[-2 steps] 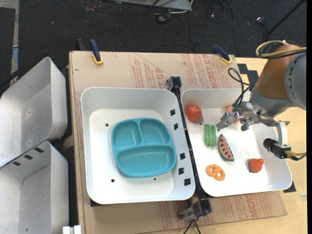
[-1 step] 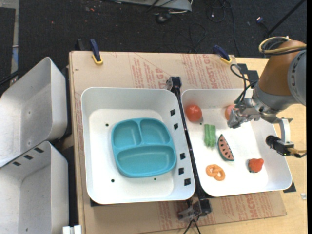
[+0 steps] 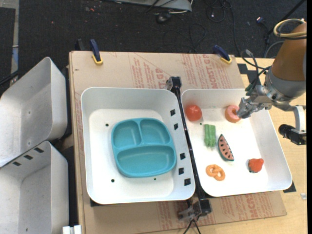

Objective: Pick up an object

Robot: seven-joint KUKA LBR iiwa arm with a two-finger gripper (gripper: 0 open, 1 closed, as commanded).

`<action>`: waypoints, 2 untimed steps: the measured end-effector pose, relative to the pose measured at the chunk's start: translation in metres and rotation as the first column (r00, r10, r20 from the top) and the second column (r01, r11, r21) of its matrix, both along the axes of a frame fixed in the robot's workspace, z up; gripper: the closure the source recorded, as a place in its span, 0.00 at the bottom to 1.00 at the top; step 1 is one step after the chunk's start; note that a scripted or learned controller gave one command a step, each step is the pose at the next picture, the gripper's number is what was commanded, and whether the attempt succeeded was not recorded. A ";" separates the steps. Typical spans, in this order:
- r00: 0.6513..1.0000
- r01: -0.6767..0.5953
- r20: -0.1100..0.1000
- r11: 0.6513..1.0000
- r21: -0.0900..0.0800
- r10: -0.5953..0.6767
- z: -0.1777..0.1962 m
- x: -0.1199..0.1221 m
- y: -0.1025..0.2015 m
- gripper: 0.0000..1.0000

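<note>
One pink doughnut point(image 3: 232, 113) touching claw point(image 3: 242, 109)

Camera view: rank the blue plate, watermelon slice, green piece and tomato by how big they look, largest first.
1. blue plate, by far
2. watermelon slice and green piece: too alike to rank
3. tomato

Illegible red print on cardboard point(image 3: 146, 69)

Grey arm w/ orange band enters from right, wrist angled down-left; gripper point(image 3: 242, 110) low over right bin.
</note>
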State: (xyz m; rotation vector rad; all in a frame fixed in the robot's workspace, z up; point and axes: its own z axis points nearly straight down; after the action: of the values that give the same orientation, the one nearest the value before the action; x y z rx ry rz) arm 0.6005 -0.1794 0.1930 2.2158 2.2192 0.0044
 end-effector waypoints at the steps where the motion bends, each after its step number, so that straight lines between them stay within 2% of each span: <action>1: 1.000 0.000 -0.002 1.000 0.001 0.000 0.020 0.001 0.000 1.00; 2: 1.000 -0.005 -0.008 1.000 0.003 0.005 0.013 -0.011 0.053 1.00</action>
State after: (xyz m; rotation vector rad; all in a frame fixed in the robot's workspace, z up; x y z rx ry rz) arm 0.5897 -0.1261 0.2057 2.2155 2.2306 -0.0007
